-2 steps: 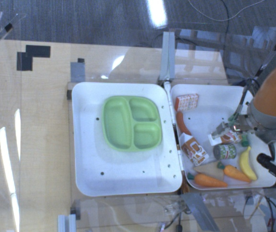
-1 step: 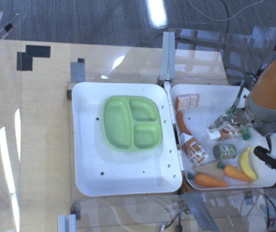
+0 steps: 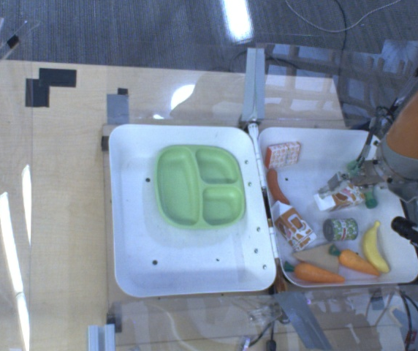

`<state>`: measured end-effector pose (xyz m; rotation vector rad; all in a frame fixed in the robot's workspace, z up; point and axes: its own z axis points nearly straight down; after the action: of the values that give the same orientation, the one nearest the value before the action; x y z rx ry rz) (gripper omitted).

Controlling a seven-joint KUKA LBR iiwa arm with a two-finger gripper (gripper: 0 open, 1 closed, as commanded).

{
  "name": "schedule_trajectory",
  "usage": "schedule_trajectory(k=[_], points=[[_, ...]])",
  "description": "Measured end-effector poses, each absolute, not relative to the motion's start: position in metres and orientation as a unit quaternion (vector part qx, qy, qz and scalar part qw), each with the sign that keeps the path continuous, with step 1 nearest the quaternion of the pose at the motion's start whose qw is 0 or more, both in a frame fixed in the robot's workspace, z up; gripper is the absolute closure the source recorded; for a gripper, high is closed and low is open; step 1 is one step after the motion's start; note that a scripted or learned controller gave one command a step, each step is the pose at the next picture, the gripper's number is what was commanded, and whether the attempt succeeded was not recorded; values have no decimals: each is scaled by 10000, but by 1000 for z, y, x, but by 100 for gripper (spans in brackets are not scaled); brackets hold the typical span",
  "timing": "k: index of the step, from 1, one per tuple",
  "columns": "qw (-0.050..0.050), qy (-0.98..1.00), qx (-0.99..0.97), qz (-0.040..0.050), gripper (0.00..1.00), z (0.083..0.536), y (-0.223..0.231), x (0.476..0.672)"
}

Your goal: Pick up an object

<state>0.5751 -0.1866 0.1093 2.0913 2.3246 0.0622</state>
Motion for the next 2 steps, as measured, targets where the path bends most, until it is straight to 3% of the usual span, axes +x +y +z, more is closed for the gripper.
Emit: schedule_trajectory(k=[1,2], points=[[51,7356,6773,37,0,90,-203,654],[90,7381,6747,49,100,104,-202,656]])
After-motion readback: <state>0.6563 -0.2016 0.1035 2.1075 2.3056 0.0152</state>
